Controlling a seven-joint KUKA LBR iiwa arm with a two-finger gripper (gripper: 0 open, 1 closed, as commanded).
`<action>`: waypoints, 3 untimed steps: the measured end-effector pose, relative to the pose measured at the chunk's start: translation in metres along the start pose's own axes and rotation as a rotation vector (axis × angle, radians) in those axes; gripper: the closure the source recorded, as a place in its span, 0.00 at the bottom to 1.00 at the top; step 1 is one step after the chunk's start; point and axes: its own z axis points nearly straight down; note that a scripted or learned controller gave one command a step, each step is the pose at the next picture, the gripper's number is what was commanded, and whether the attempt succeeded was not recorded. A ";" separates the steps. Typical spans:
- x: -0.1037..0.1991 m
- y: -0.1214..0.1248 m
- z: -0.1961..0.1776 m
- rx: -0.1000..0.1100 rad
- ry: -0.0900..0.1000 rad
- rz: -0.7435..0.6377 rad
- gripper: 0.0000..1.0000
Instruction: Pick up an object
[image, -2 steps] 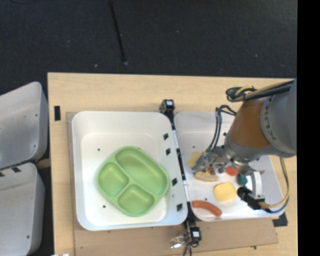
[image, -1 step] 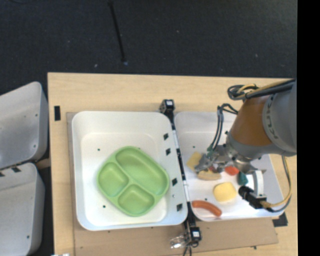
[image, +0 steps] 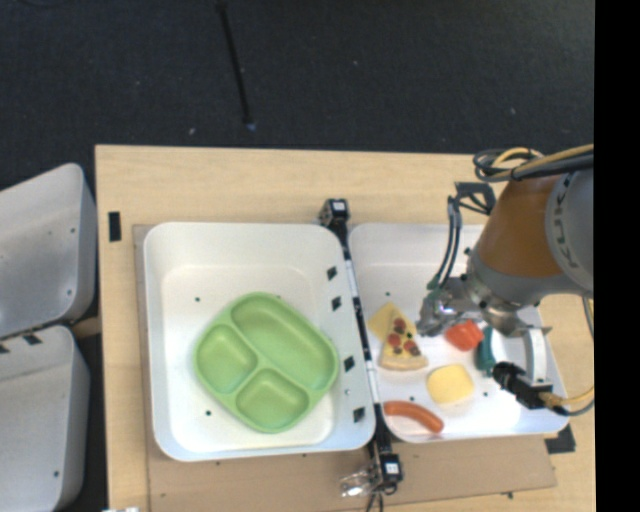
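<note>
The red piece (image: 462, 335) lies in the right bin (image: 400, 245), near its right side, and it sits right under the gripper (image: 455, 322), partly covered by the wrist hardware, so it is my guess for the thing being picked. Whether the claw is open, closed or already clamped on the piece I cannot tell, because the arm (image: 530, 235) hides that part from above. Just left of the piece is a pizza slice (image: 397, 340), and just below it a yellow block (image: 450, 384); a sausage (image: 412, 416) lies nearer the bin's front rim. The left bin (image: 170, 250) holds a green tray (image: 265, 362) with three compartments, well apart from all this. The risks come from crowding, I judge: the red piece is small and low, so a slightly off descent could pinch only its edge and let it slip on the lift, or nudge the pizza slice or yellow block. The teal part of the tool (image: 486, 352) also hangs near the piece and could brush it aside.
</note>
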 end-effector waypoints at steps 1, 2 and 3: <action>0.002 0.007 -0.063 -0.003 -0.001 -0.011 1.00; 0.001 0.008 -0.117 -0.002 -0.001 -0.011 1.00; 0.055 0.014 -0.121 0.002 0.002 -0.015 1.00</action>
